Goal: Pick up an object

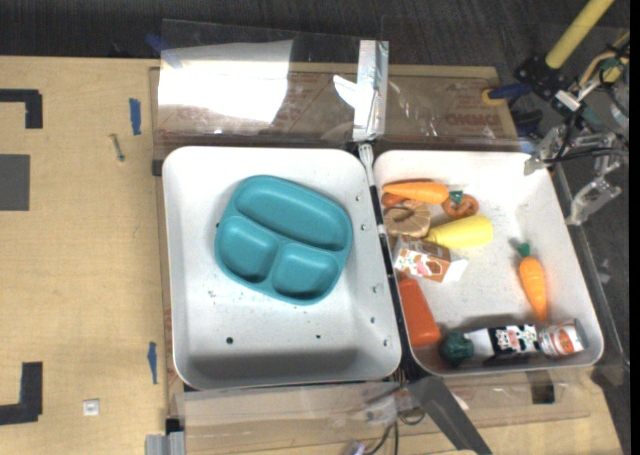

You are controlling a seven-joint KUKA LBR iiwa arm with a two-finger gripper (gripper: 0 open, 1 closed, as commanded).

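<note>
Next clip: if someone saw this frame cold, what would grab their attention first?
Most likely the big teal divided tray, lying alone in the left bin. Next, the cluster of toy food in the right bin: a yellow lemon-like piece near the top, a lone carrot by the right wall, and an orange bottle along the left wall. The arm's pincer sits over that bin's upper right corner.

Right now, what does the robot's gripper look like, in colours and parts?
The gripper is pale silvery metal built from thin struts. Behind it sit dark blocks with thin cables, partly blurred. A yellow bar slants above; I cannot tell whether it belongs to the arm.
</note>
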